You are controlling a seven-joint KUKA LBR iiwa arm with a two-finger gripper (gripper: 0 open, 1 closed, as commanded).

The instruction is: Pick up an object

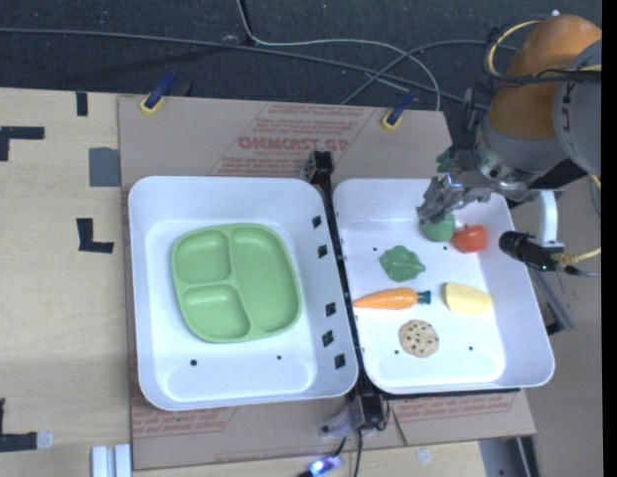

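The right bin (507, 361) holds a green leafy toy (400, 262), an orange carrot (387, 300), a yellow wedge (467, 298), a chocolate-chip cookie (418, 338), a red tomato (470, 238) and a small green piece (439, 230). My gripper (435, 207) hangs low over the far part of that bin, directly on top of the small green piece, with the tomato just to its right. Its fingertips blend into that piece, so their stance is unclear.
The left bin (154, 366) carries a green divided plate (233, 281). Black clips (320, 165) join the two bins along the middle. Cables run across the dark floor behind the bench, and a black connector (522, 247) juts over the right bin's rim.
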